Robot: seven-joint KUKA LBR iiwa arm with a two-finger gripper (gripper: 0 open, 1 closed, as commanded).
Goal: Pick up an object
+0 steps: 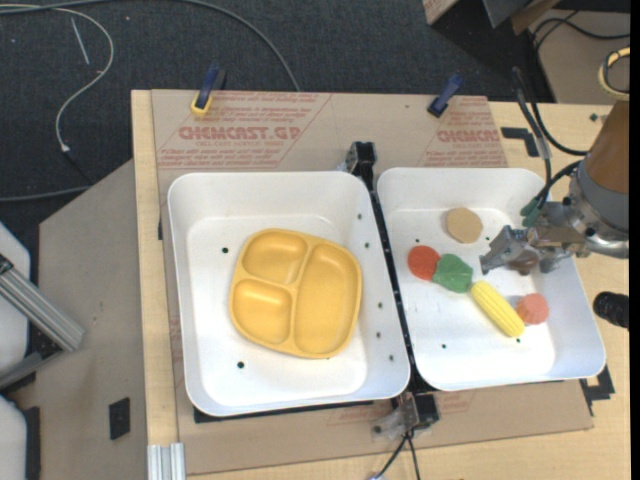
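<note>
A: Camera view, looking down at a slant: two white bins on the bench. Left bin [190, 268] has a yellow tray [296, 292] with three compartments, lying near its middle.

B: And the right bin [570, 358]?

A: Five small things. Tan disc [464, 225] toward the far side. Red piece [424, 261] touching a green piece [454, 273]. Corn cob [497, 308] lying at an angle just beside the green one. Pinkish-red piece [534, 309] just beside the cob's near end, on the arm's side.

B: Gripper?

A: Gripper [505, 253] reaches in from the right, over the right bin, between the disc and the cob. Grey fingers point left, toward the green piece.

B: Open or closed?

A: Cannot tell; the tips blur into one dark grey shape at this angle. Nothing visible between them. No object looks lifted, all five rest on the bin floor.

B: Touching anything?

A: Tip is near the green piece and the cob's far end, but I can't tell whether there is contact.
</note>
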